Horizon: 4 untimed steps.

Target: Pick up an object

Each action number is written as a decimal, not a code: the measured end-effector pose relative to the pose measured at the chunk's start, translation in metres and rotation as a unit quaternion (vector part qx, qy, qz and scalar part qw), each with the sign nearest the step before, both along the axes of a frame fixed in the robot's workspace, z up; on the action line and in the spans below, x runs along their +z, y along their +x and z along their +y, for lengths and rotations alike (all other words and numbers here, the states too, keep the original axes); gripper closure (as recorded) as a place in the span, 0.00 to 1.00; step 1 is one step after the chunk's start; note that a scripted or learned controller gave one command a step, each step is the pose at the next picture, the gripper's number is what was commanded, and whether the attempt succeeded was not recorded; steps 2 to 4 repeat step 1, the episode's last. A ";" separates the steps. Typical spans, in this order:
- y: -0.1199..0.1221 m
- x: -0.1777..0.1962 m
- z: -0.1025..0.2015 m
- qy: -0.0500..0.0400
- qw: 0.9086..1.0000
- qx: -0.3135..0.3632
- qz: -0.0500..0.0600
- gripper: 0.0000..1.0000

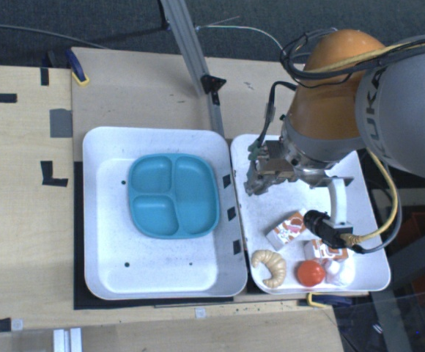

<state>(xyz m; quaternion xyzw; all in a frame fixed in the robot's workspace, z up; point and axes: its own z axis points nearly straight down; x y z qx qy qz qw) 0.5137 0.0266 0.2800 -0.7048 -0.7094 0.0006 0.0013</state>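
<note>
Arm (344,101) comes in from the right and hangs over the upper half of the right bin (366,277). Left bin (99,218) holds a blue divided plate (174,195), sitting flat near its middle, well apart from anything the arm is near.

Gripper (255,185) is at the upper-left part of the right bin, close to the wall between the two bins. Nothing is visible between its tips, and the bin floor under it looks bare. Whether the tips are apart or together, I cannot tell at this angle.

Candidate things all sit along the near edge of the right bin: small carton (286,229) with red print, croissant (271,267) in the near-left corner, red ball (311,273) just beside it to the right, and a second small packet (325,251) partly under the cable fitting.

Progress, my read: no pick done yet. Nothing is lifted and all items rest on the bin floor. Remaining: move toward one item, descend, close, lift. The carton is nearest the gripper.
</note>
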 end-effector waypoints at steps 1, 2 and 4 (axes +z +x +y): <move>0.008 -0.012 0.057 0.000 1.000 0.001 0.000 1.00; 0.008 -0.012 0.057 0.000 1.000 0.001 0.000 1.00; 0.008 -0.012 0.057 0.000 1.000 0.001 0.000 1.00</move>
